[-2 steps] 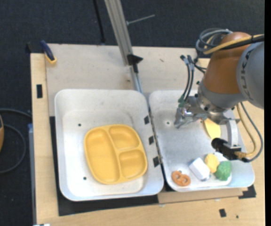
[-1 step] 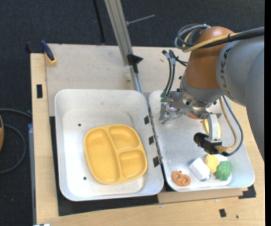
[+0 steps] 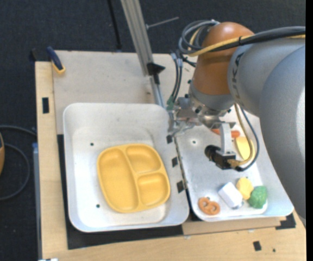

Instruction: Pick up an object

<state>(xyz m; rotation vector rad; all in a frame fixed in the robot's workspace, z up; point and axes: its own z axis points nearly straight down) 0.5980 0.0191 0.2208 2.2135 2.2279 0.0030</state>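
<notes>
Orange pretzel-shaped piece (image 3: pixel 208 205) sits at the near edge of the right bin (image 3: pixel 199 145), nothing gripping it. Just to its right is a tight cluster: white block (image 3: pixel 230 194), small yellow piece (image 3: pixel 245 187) and green lumpy piece (image 3: pixel 258 197). Block touches the yellow piece, and the green one sits against the yellow one. Further back in the same bin there's a second yellow item (image 3: pixel 243 147), partly behind a cable, shape unclear. An orange-red item (image 3: pixel 219 130) lies just under the wrist, mostly hidden, can't identify it. All candidates are resting on the bin floor, none lifted.

End effector (image 3: pixel 179 121) is low at the far-left corner of the right bin, right at the wall shared by the two bins and well apart from the near cluster. Open or closed: can't tell, it's too cluttered and blurred there. Nothing visibly held.

Arm (image 3: pixel 221 58) comes in from the right, with the orange band directly above the wrist and the big grey link covering the bin's right side.

Left bin (image 3: pixel 80 145) holds one yellow three-compartment tray (image 3: pixel 133 176), flat, roughly centred toward the near side.

Both bins sit on a pale wooden surface (image 3: pixel 91 75). An aluminium post (image 3: pixel 137 26) rises from behind the bins, and a blue-and-yellow handle (image 3: pixel 56 60) lies at the far-left corner.
</notes>
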